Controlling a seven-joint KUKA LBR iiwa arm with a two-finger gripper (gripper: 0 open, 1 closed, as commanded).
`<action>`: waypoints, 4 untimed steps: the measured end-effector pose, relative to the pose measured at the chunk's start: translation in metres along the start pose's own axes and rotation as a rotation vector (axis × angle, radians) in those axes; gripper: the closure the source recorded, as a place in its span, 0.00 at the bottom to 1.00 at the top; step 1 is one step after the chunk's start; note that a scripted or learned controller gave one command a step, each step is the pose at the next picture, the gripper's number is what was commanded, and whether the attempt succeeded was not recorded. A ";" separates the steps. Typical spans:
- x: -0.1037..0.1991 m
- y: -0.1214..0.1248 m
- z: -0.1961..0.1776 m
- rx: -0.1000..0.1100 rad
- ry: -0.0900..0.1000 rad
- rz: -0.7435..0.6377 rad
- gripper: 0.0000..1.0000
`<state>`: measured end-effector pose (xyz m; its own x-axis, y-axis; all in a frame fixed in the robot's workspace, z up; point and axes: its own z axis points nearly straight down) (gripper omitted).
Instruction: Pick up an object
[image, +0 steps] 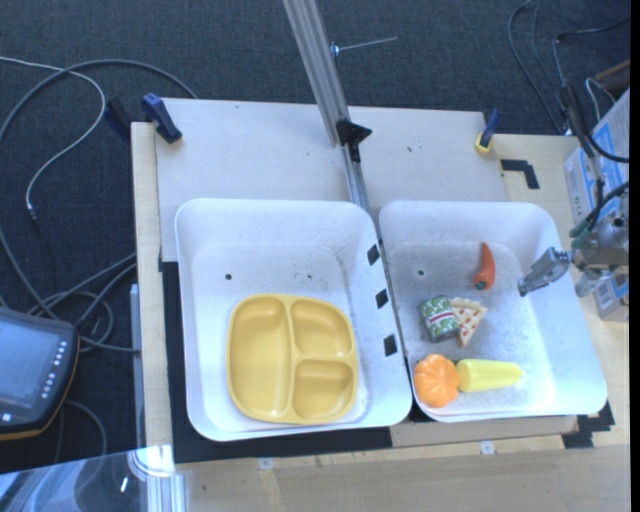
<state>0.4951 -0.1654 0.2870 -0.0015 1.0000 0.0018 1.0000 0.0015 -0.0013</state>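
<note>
Orange plastic carrot lies near the far wall of the right white bin, just left of the gripper, not touching it. Gripper sits at that bin's right rim; whether it is spread or closed cannot be told. Nearer the front: green patterned can touching a pizza-slice toy, then an orange pumpkin toy against a yellow corn cob. Left white bin holds a yellow divided plastic tray.
</note>
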 end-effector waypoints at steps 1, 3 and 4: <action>0.000 0.000 0.000 0.000 0.000 0.000 0.00; 0.014 0.000 0.110 0.007 0.002 0.001 0.00; 0.023 -0.006 0.166 0.007 0.002 0.001 0.00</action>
<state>0.4889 -0.1418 0.1209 -0.0006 1.0000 0.0041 1.0000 0.0006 -0.0087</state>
